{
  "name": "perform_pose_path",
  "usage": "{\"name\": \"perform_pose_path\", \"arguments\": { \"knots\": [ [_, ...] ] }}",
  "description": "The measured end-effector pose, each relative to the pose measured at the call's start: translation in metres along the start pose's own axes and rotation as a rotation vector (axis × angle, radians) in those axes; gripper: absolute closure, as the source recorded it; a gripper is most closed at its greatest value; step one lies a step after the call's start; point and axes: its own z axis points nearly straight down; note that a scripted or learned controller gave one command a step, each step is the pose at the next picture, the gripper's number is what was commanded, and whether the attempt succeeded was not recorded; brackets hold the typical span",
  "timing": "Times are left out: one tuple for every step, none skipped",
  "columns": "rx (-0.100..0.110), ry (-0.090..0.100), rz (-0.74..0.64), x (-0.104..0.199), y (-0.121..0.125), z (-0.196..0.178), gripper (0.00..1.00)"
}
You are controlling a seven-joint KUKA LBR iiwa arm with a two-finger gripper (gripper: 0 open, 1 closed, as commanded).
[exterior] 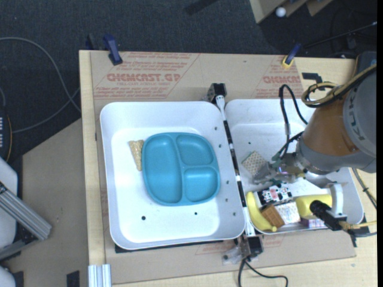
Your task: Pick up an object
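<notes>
My gripper (274,170) is low in the right bin (263,115), at the end of the grey arm with its orange band (323,130). It hangs just right of a small grey speckled piece (254,160) and just above a black-and-white packet (272,194). Along the bin's front lie a yellow banana (256,211), a brown block (273,216), a white label card (289,212) and a yellow object (310,204). I see nothing lifted clear of the bin floor.
The left bin (119,124) holds a blue divided plate (179,167) with a tan cracker (137,151) at its left edge. A black divider rail (226,133) runs between the bins. Cables (286,109) hang by the arm.
</notes>
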Motion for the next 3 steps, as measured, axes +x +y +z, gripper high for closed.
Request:
{"name": "perform_pose_path", "arguments": {
  "knots": [
    [-0.013, -0.002, 0.0, 0.006, -0.031, -0.002, 0.0],
    [-0.022, -0.006, 0.002, 0.005, -0.028, -0.013, 1.0],
    [0.0, -0.001, 0.001, -0.019, -0.035, -0.062, 1.0]
  ]
}}
